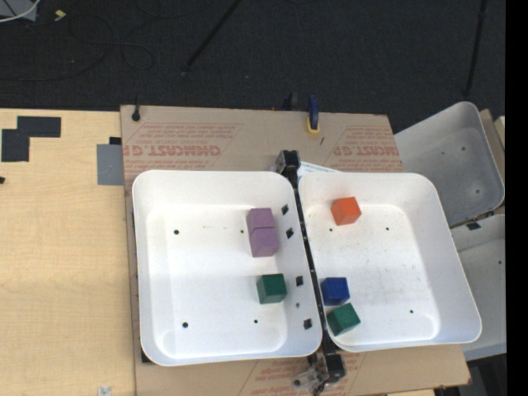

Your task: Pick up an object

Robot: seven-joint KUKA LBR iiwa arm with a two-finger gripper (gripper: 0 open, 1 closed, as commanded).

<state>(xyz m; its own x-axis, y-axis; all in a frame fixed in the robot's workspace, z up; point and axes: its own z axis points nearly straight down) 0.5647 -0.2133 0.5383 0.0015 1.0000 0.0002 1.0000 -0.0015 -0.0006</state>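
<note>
The left bin (165, 304) holds a purple block (262, 231) near its right wall and a dark green cube (271, 288) below it. In the right bin (445, 287) an orange cube (346, 210) lies toward the back left. A blue cube (334, 290) and a green cube (344, 318) sit close together at the front left of that bin, near the divider.
Both bins rest on a cardboard sheet (206, 139) on the wooden bench (58, 262). Black clips (288, 162) join the bins along the middle seam. A grey metal plate (454, 155) stands at the right, and a blue clamp (313, 112) sits at the cardboard's back edge.
</note>
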